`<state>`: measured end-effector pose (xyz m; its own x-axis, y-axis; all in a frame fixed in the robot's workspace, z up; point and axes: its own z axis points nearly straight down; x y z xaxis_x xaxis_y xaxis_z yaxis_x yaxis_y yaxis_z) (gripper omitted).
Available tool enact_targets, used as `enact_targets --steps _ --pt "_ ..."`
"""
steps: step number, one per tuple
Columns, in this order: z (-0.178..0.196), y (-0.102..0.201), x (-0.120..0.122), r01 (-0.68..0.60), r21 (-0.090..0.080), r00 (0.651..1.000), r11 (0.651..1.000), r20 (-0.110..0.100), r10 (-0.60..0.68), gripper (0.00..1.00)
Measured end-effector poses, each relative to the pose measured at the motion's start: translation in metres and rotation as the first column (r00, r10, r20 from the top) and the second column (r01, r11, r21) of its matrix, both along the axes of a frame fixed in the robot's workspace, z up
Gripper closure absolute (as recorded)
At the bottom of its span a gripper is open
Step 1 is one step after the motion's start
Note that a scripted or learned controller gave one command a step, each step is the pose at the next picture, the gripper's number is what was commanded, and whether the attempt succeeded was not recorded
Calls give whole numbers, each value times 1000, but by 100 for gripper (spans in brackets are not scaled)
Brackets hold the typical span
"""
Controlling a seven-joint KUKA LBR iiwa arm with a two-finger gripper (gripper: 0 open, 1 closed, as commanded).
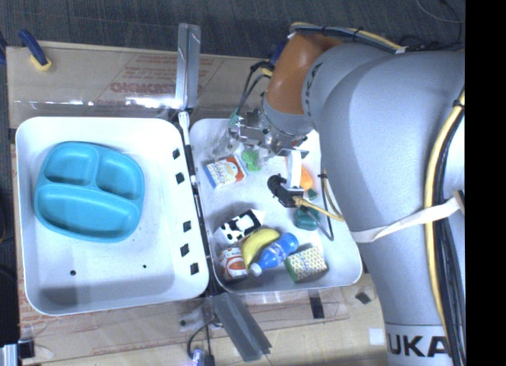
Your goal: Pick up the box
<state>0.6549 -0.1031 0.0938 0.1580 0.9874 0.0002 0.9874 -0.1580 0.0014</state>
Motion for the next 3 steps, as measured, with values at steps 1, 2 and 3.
enact_targets --steps 1,2,3 --pt "-2 12 -41 55 0 998 998 -6 -55 0" --pt "6 12 -43 52 1 998 999 -17 -52 100" --pt "98 93 -77 -196 1 981 981 -3 196 100"
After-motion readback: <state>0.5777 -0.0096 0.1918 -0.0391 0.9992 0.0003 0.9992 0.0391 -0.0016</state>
